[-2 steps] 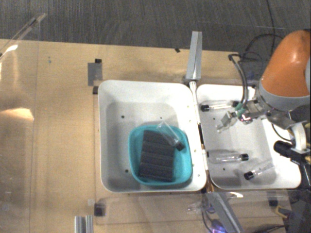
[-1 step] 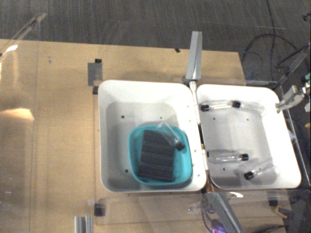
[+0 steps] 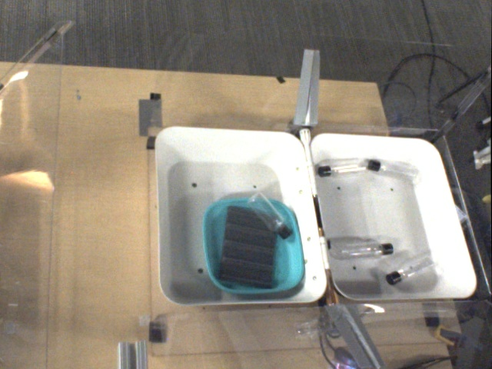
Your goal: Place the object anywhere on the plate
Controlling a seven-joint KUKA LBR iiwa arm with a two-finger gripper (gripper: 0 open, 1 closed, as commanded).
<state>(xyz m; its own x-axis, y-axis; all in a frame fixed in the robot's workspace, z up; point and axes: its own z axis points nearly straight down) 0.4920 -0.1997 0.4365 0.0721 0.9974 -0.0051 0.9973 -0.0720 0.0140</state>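
Already, by the look of it, one placing is done: a clear tube with a black cap (image 3: 272, 215) lies on the teal plate (image 3: 213, 241) in the left bin (image 3: 177, 183), its cap end resting against the upper right corner of a dark ribbed block (image 3: 247, 247) that covers most of the plate. Three more tubes of the same kind lie in the right bin (image 3: 453, 206): one near the top (image 3: 350, 167), one lower down (image 3: 367, 248), and one at the bottom right (image 3: 409, 271). The next move (my guess) calls for the arm to reach into the right bin and pinch another tube across its narrow body. Each tube is slim, transparent and hard to pick out against the white, so the cap is the clearest cue.
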